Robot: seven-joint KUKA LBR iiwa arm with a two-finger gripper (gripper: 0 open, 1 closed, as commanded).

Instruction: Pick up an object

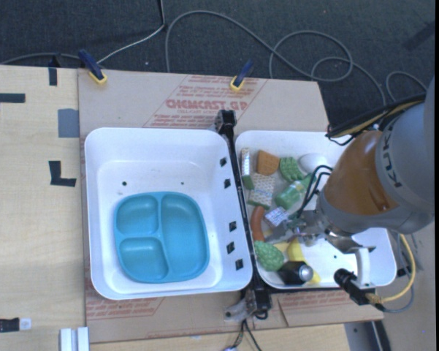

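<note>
Grey arm point(383, 174) hangs over the cluttered right bin point(380, 273); hand point(292, 229) state unclear, cannot tell.

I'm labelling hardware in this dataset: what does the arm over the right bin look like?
The arm is bulky and rounded, with a grey shell and a broad orange band above the wrist. Dark lettering marks the grey shell. Black cables run alongside it, a yellow one loops below, and the gripper end is dark metal.

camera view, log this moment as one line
arm: over right white bin | pincer: down among piled small items | left white bin: blue three-compartment plastic tray | grasp: not confirmed
</note>
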